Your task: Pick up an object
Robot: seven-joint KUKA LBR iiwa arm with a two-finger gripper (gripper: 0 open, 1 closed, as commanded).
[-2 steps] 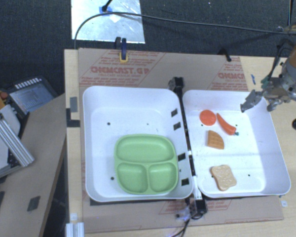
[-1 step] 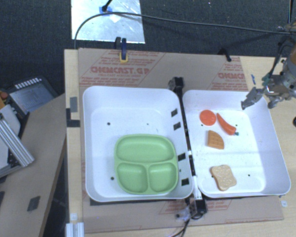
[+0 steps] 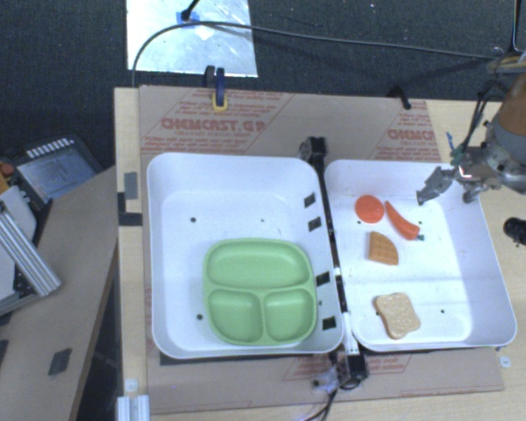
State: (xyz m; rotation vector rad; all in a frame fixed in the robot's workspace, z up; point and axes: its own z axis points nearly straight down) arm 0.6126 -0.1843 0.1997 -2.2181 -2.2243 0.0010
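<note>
Nearest the camera, a slice of toast (image 3: 397, 314) lies flat in the front part of the right bin (image 3: 482, 279), with a darker, roughly square waffle-like piece (image 3: 382, 249) just behind it. Farther back sit an orange round piece (image 3: 369, 208), perhaps a tomato or a slice of carrot, too small to name for sure, and beside it on the right a long red-orange piece (image 3: 402, 221) lying at a slant, near the round one, though contact is hard to judge. A tiny dark speck next to its lower end cannot be made out. The left bin (image 3: 171, 235) holds a green divided plate (image 3: 259, 289) with three compartments, set toward the front. Both bins rest on a cardboard sheet (image 3: 272, 117) printed with red lettering, which covers the surface. The gripper (image 3: 445, 185) hangs above the back right corner of the right bin, well apart from the food pieces; its two fingers look spread and nothing shows between them, though they are small and blurred. The arm (image 3: 519, 134) behind it is cut off by the right edge, so just its wrist end is visible. A clamp (image 3: 217, 90) sits at the back of the cardboard, and grey equipment at far left is cropped
</note>
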